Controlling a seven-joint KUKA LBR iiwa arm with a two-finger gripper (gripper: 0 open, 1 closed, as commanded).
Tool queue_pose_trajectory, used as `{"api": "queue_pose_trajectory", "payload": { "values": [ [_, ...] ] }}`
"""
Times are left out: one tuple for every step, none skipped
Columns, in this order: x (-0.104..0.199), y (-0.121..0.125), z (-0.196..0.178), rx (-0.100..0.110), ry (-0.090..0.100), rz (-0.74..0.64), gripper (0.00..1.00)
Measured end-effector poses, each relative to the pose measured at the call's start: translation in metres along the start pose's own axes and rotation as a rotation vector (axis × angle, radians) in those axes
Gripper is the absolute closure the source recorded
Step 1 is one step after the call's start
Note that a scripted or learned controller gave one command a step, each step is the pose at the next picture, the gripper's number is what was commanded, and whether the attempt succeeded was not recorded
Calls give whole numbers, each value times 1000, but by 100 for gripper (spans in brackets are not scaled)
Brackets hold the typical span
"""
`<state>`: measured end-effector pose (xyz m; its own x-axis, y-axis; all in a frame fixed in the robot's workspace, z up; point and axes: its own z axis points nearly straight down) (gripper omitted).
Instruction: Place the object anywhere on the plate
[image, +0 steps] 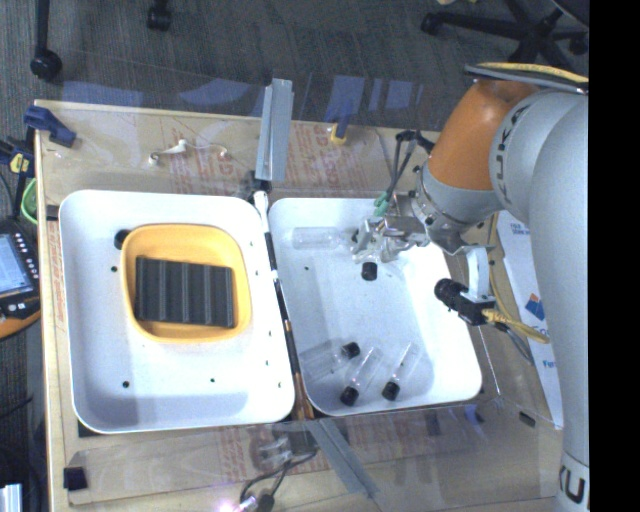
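A yellow plate (185, 245) with a dark ridged middle lies in the left bin (100, 390). In the right bin (440, 370), three clear vials with black caps (365, 372) lie near the front wall. Another clear vial (318, 238) lies by the back left corner. My gripper (382, 245) is low over the back part of the right bin. A small black cap (369, 271) shows just below it, and I cannot tell whether it is held or lying on the floor.
A grey metal bar (272, 130) stands on the bench behind the gap between the bins. The arm's orange band (480, 120) and grey body cover the right bin's far right corner. A handheld device (12, 270) sits off the bench's left edge.
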<state>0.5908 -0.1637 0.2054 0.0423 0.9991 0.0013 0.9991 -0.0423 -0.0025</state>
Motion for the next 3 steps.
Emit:
{"api": "queue_pose_trajectory", "payload": {
  "values": [
    [57,10,-2,1,-1,-77,100],
    [146,26,15,1,-1,-155,100],
    [146,26,14,1,-1,-155,0]
  ]
}}
